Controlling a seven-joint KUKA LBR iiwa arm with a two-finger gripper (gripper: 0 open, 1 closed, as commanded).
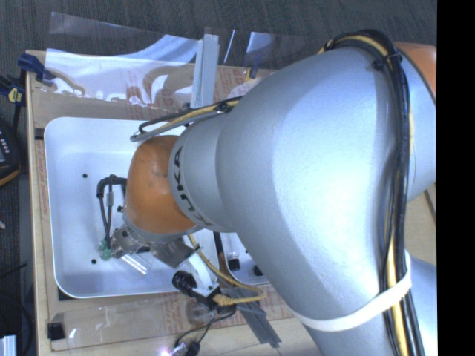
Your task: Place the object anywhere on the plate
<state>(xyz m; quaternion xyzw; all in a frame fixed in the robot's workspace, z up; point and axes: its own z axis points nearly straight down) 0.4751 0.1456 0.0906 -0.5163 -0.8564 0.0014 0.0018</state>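
The worktop (41,102) is a tan board on dark grey carpet (148,6), with clear plastic sheeting (111,61) crumpled along its far edge. A shallow white bin (63,169) sits toward the worktop's left edge. The grey arm (312,191), with its orange band (152,188), covers most of the bin and everything to its right. Black lettering on the arm beside the band is too foreshortened to read. The gripper (122,252) hangs over the bin's near edge; whether its fingers are open or closed cannot be told. The plate and the object are hidden.
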